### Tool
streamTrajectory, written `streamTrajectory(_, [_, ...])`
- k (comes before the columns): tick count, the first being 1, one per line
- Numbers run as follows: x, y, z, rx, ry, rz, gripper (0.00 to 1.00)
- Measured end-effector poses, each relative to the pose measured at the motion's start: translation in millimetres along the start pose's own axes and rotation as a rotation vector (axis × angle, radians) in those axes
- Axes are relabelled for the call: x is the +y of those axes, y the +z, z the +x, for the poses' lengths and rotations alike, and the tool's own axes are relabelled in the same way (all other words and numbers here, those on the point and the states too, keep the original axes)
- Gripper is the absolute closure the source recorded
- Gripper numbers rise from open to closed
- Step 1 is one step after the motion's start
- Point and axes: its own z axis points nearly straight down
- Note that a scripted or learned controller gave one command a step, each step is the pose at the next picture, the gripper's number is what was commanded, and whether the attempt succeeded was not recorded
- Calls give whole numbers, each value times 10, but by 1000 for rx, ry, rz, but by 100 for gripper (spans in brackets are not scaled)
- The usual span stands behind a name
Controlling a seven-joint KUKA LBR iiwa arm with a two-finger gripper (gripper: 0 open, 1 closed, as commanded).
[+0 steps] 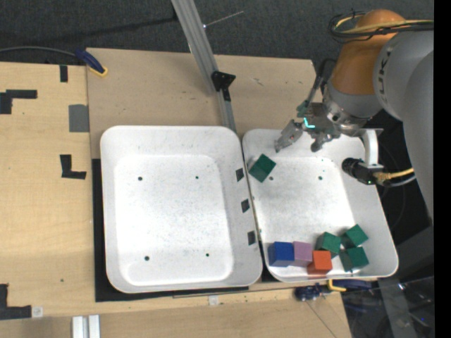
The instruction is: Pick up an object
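Camera view: green cube below-left of gripper, apart.

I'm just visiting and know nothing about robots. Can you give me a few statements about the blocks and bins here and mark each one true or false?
1. A green block lies alone near the top of the right bin. True.
2. The left bin holds the blue block. False: it sits in the right bin.
3. The orange block touches the purple block. True.
4. The gripper grips the lone green block. False: the fingers are open, above and right of it.
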Motion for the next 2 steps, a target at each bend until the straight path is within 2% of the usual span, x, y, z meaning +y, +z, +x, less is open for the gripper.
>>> streamTrajectory(1, [11,-27,0,-1,-1,-5,0])
streamTrajectory(2, [-49,588,-56,-2,1,2,0])
